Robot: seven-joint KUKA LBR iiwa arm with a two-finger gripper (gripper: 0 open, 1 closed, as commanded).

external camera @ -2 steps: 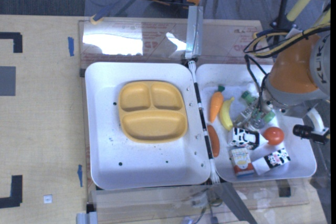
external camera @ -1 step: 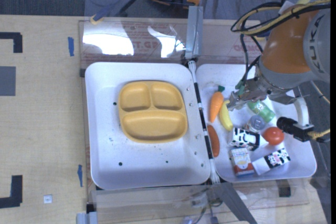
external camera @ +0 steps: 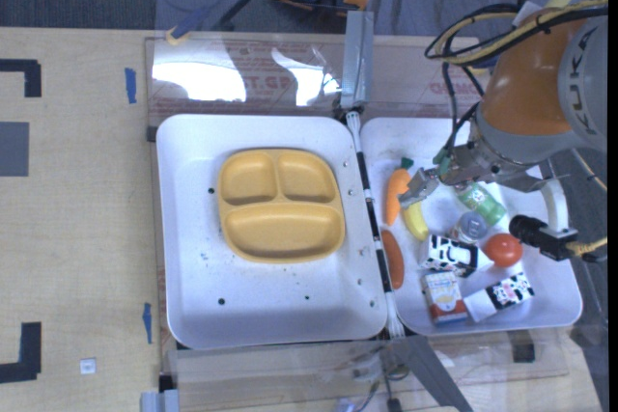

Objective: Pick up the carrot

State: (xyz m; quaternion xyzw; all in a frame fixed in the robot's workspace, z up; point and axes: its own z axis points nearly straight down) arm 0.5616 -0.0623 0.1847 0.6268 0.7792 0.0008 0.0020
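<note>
The carrot [external camera: 396, 192], orange with a green top, lies near the left wall of the right bin [external camera: 565, 304], pointing toward the front. My gripper [external camera: 421, 187] hangs just to its right, low over the bin, with its metal fingers [external camera: 416, 181] slightly apart beside the carrot's upper half. I see nothing between the fingers. The grey arm with its orange band [external camera: 526, 92] reaches in from the right above the bin.
The right bin also holds a yellow banana-like piece [external camera: 415, 223], a red sausage [external camera: 392, 258], a tomato [external camera: 502, 249], a green bottle [external camera: 480, 202], two cow-patterned cartons [external camera: 452, 255] and a small box [external camera: 443, 293]. The left bin [external camera: 183, 236] holds a yellow divided plate [external camera: 281, 205].
</note>
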